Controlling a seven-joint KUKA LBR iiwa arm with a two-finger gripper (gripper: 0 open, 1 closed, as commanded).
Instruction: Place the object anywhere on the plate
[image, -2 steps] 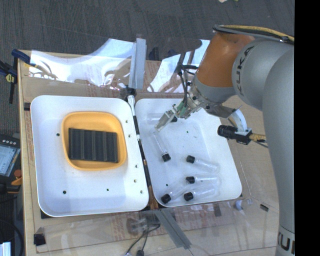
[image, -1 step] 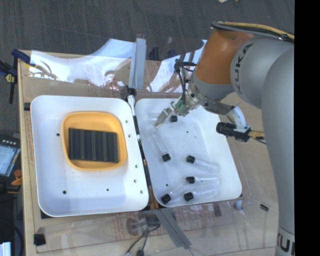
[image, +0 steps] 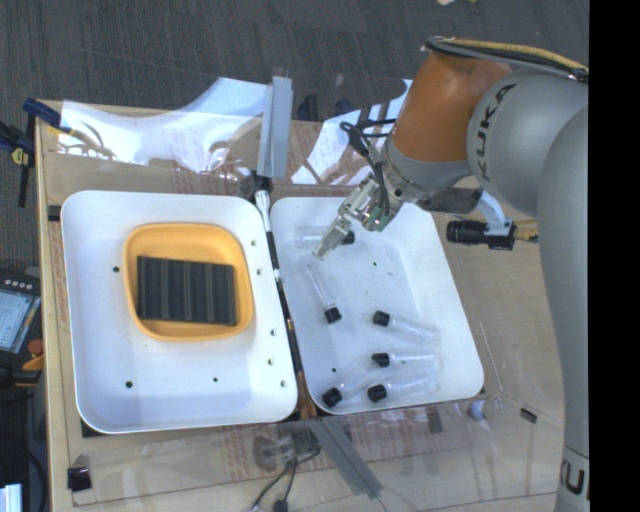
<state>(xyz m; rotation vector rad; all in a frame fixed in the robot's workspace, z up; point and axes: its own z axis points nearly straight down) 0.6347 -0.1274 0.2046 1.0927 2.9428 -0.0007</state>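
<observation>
**Operator:** Since you asked for biggest first, I'll start with the arm (image: 510, 110): I see it coming in from the right, its orange band (image: 445, 95) over the far right corner of the right bin (image: 455, 300), wrist angled down and to the left.

**Colleague:** And the bins?

**Operator:** I have two white ones side by side. On my view the left bin (image: 90, 370) carries a yellow plate (image: 190, 245) with rounded corners, and a dark ribbed insert (image: 188, 290) sits in its middle. The right bin holds the objects: several clear tubes with black caps.

**Colleague:** Where exactly?

**Operator:** One tube (image: 322, 296) lies near the bin's left side, running from far to near with its cap at the near end. Another tube (image: 405, 325) lies right of centre, cap to the left. I count three more capped tubes (image: 385, 378) bunched toward the near edge, lying close together. All of them are in the right bin, well apart from the plate.

**Colleague:** Gripper?

**Operator:** I see the gripper (image: 328, 243) over the far left part of the right bin, tips pointing down and left, just beyond the far end of that first tube. Whether its tips are apart or together, I cannot tell; they are too small and blurred. I see nothing between them.
</observation>
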